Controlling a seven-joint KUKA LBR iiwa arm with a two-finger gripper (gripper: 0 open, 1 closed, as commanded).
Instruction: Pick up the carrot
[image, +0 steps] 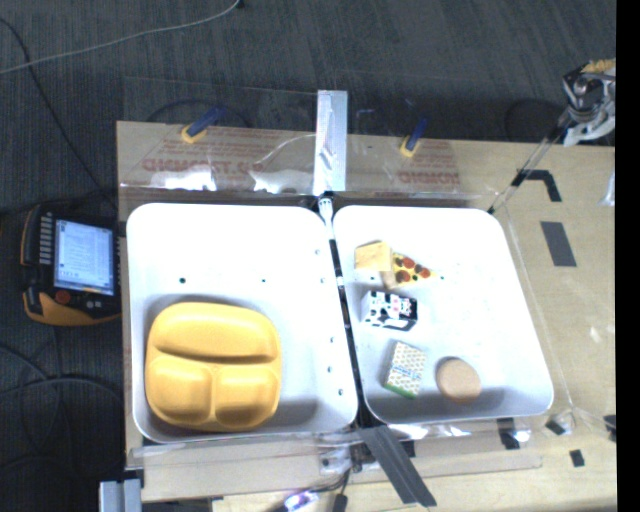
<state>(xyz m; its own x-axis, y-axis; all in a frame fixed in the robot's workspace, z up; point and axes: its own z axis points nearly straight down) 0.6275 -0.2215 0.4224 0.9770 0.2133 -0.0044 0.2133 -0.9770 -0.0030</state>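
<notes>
The right bin (520, 300) holds several small items. A pale yellow wedge (372, 257) lies near its back left, touching a small orange-yellow piece with red spots (408, 269). Just in front of them is a black-and-white patterned item (389, 311). Near the front lie a small green-and-white box (405, 368) and a round tan disc (458, 378). I cannot tell a carrot's shape among them.
The left bin (230, 240) holds a large yellow loaf-shaped object (212, 364) at its front left. A handheld pendant with a lit screen (75, 265) lies left of the bench. A metal fixture with cables (585, 95) stands at the back right.
</notes>
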